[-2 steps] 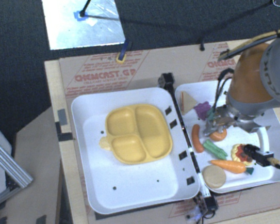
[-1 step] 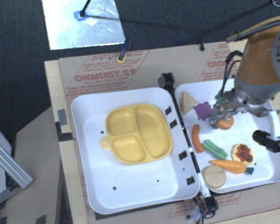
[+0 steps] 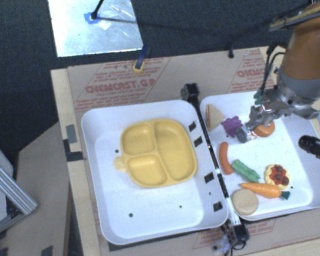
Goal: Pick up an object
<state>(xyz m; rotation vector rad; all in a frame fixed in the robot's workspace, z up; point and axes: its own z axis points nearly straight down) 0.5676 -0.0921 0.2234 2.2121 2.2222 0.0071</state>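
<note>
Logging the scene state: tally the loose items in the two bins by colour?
Yellow: 1, divided plate, left bin
Purple: 1, grapes
Orange: 2, carrot, round fruit at the gripper
Red: 1, sausage
Green: 1, vegetable
Tan: 2, wedge, round bun
Mixed yellow-red: 1, pizza-like piece
Total: 9, eight in the right bin

White bins (image 3: 105, 180): smooth plastic, showing a soft sheen. Yellow divided plate (image 3: 155, 153): matt plastic. Toy foods such as the carrot (image 3: 262, 189) and sausage (image 3: 224, 157): smooth, looking like plastic. Board under the bins (image 3: 123, 79): printed cardboard, looking dull. Square sheet (image 3: 94, 21) beyond it: reflecting light like brushed metal. Arm (image 3: 309, 51): glossy orange casing, catching highlights.
</note>
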